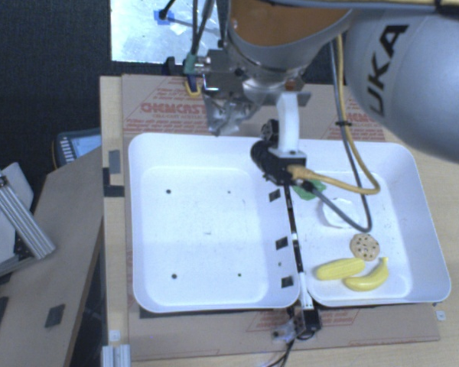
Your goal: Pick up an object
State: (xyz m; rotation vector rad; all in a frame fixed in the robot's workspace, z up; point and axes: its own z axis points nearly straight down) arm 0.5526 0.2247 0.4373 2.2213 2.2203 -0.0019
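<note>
In the right bin [413, 205], near its front, lie two yellow banana-shaped pieces [340, 268] [368, 275] side by side. A round speckled cookie [364, 245] rests just behind them. A small green object [307, 191] sits at the bin's left side, partly hidden by a black fitting and a yellow cable. My gripper [226, 119] hangs blurred over the back rim of the left bin [199, 228], far from all these objects. Nothing shows in its grasp.
A black fitting on a white stem [279, 159] hangs over the divide between the bins, with a yellow cable [344, 183] and a grey cable [352, 216] trailing into the right bin. The big grey arm body [413, 60] covers the upper right.
</note>
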